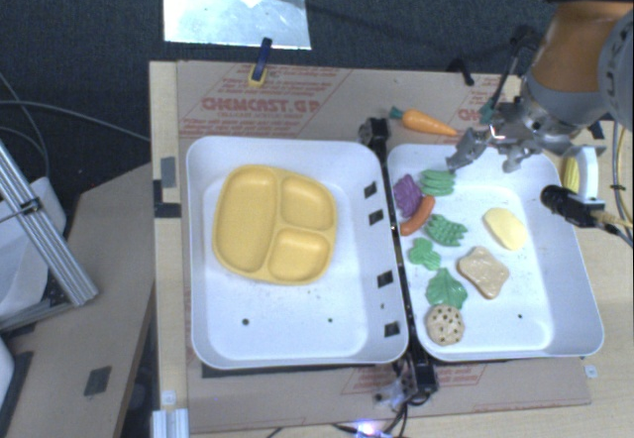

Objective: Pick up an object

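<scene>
Claw (485, 151) hovers just above green leaf (437, 181).

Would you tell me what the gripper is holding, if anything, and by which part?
Nothing is visibly held: the gripper hovers over the right bin's upper edge.

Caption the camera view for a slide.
Gripper hovers over the right bin of toy food; a yellow plate sits in the left bin.
</scene>
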Motion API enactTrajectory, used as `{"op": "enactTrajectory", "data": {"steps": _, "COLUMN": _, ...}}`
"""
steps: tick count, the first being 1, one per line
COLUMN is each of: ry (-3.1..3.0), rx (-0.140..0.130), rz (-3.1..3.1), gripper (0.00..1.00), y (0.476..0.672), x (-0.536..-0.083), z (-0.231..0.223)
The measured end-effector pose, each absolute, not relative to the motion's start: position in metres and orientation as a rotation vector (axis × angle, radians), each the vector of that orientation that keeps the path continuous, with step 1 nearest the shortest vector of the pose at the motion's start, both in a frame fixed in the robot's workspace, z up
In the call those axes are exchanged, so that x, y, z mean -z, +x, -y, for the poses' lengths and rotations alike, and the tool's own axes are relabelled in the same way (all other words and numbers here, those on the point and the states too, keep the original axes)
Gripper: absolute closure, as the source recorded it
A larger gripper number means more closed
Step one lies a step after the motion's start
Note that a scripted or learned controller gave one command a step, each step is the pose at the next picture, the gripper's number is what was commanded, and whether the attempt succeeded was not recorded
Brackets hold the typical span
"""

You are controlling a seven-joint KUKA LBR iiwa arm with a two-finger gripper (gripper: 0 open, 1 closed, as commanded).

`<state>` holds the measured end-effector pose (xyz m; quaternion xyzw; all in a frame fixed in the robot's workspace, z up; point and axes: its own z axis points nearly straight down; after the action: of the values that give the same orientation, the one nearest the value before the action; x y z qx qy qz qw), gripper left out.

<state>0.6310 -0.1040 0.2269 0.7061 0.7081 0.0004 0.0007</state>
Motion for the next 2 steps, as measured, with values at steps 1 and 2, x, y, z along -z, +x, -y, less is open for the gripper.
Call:
{"op": "enactTrajectory", "data": {"steps": 1, "ry": 2.223, "rx": -0.006, "rz": -2.218, "gripper": 0.00, "y": 0.643, "x": -0.081, "z": 0.127}}
{"op": "enactTrajectory", "data": {"steps": 2, "ry": 2.227, "rx": 0.005, "rz": -2.227, "gripper": 0.00, "y": 0.538, "x": -0.084, "z": 0.092}}
